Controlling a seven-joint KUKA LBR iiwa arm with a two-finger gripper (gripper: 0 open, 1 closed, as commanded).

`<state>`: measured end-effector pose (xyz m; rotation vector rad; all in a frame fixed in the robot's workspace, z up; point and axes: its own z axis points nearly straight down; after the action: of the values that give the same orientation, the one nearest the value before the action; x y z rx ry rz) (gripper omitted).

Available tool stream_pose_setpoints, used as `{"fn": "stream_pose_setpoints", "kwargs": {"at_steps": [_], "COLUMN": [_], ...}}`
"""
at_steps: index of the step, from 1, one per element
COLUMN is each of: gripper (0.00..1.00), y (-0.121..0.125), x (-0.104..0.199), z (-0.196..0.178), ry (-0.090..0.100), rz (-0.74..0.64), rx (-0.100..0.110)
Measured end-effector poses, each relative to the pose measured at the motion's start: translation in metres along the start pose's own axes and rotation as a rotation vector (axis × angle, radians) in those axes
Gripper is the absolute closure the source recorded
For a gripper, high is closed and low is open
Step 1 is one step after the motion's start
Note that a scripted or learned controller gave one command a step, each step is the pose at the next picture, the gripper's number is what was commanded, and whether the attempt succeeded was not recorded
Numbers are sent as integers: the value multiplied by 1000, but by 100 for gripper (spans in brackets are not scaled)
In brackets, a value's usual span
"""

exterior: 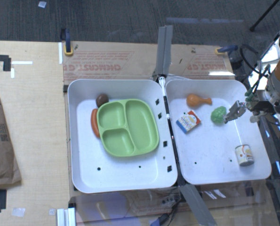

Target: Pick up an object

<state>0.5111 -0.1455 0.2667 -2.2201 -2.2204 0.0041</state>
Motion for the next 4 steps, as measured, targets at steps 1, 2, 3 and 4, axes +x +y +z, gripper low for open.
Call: {"fn": "stream_pose_setpoints", "kwargs": {"at_steps": [1, 2, 3, 4], "gripper": [0, 0, 0, 100], "y": [24, 83, 112, 112], "x": [-16, -4, -33, -33], "z": [69, 157, 175, 166], "ry": [1, 0, -1, -3], "rz": [101, 201, 87, 85], "rx": [1, -1, -3, -3]}}
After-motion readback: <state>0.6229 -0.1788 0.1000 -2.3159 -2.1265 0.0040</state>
